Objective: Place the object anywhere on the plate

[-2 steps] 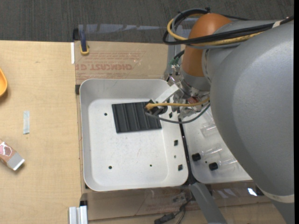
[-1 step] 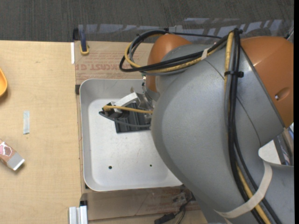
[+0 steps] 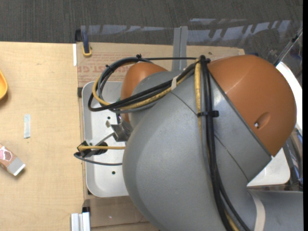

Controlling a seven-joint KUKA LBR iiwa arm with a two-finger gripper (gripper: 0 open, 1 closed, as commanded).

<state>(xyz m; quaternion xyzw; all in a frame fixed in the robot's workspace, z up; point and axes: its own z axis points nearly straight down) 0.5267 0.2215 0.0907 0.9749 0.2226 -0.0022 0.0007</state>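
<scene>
Dark grey carpet is running across the top of the view, and below it a pale wooden table (image 3: 43, 105) is spreading out to the left. We are looking down on a white bin (image 3: 98, 177) whose left wall and rounded near corner are showing; the other bin (image 3: 274, 170) is peeking out as a white patch at the right.

Our arm (image 3: 192, 167) is swelling across the middle, grey with an orange band (image 3: 250, 100), and it is covering most of the left bin. Black and yellow cables (image 3: 103, 93) are looping off it over the bin's far-left corner. Beneath the arm, over the bin's floor, we are making out a small dark metal part near (image 3: 118, 126) that may belong to our hand, but we cannot tell whether the hand is open, closed or gripping anything.

We are not able to pick out the plate or the object. If either is lying in a bin, the arm is hiding it, so we cannot say which way the object lies from the hand, nor how its long axis runs. That is the relation the coming move depends on, and it is staying unknown from here.

On the table, well apart from the bin, a small wrapped bar (image 3: 10, 160) is lying near the left edge, with a pale strip (image 3: 27, 126) above it and an orange thing (image 3: 2, 85) being cut off by the frame.
</scene>
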